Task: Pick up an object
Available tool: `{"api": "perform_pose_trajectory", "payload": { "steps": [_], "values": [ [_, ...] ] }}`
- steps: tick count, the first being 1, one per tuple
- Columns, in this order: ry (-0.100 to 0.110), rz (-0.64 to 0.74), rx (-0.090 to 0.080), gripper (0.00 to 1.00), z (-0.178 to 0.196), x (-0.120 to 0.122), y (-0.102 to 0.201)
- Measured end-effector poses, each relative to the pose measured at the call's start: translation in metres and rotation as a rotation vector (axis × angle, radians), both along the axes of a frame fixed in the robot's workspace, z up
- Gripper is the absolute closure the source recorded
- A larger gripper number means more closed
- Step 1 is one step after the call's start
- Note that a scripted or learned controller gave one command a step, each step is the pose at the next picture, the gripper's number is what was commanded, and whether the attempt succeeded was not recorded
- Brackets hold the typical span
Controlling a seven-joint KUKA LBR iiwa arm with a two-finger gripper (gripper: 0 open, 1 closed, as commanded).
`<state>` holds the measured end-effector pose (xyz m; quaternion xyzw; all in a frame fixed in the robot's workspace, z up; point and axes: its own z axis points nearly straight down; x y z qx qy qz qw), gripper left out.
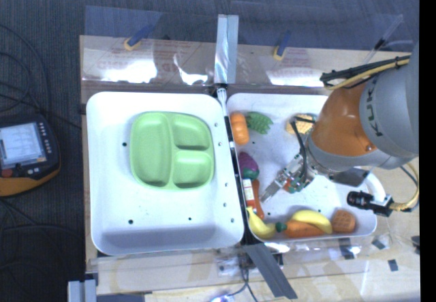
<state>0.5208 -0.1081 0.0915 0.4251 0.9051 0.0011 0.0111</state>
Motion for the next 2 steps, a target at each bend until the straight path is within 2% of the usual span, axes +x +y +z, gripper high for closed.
{"api": "perform_pose_trajectory", "payload": {
  "steps": [1,2],
  "values": [
    [0.011,-0.016,0.002,0.0,-0.0008,0.0092,0.0038],
    [0.001,-0.198,0.008,0.0,-0.0006,0.0002,0.005]
  ]
}}
